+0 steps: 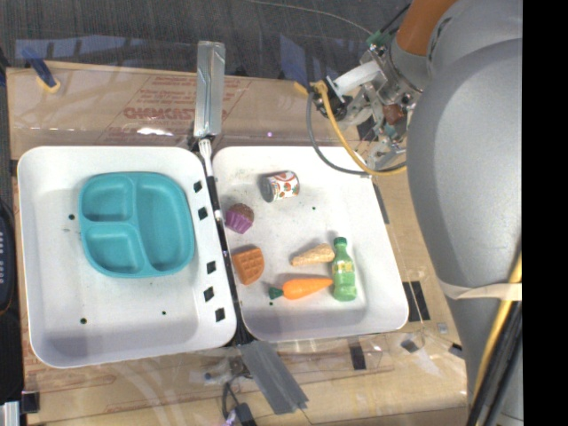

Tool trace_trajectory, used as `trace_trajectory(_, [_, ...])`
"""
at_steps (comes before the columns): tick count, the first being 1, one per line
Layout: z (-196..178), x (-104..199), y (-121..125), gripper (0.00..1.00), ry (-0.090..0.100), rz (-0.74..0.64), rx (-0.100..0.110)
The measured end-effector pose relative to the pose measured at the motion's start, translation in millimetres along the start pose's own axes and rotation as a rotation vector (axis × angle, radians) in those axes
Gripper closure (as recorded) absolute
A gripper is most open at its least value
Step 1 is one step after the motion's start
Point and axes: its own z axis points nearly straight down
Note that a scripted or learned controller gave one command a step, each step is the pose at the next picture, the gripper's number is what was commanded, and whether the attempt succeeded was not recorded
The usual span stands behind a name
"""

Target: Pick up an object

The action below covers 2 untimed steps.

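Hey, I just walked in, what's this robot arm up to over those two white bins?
It is set to pick up an object and has nothing yet. Its hand hangs over the far right corner of the right bin. That bin holds a small can, a purple toy, a waffle-like piece, a tan cone, a carrot and a green bottle. The left bin holds a teal divided plate.
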Motion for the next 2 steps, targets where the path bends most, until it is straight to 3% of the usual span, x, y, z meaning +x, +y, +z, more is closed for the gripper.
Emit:
trace_trajectory(1, [93,-15,-108,0.0,-0.02,-0.068,0.01])
trace_trajectory(2, [32,-12,-5,0.0,-0.008,-0.022,0.001])
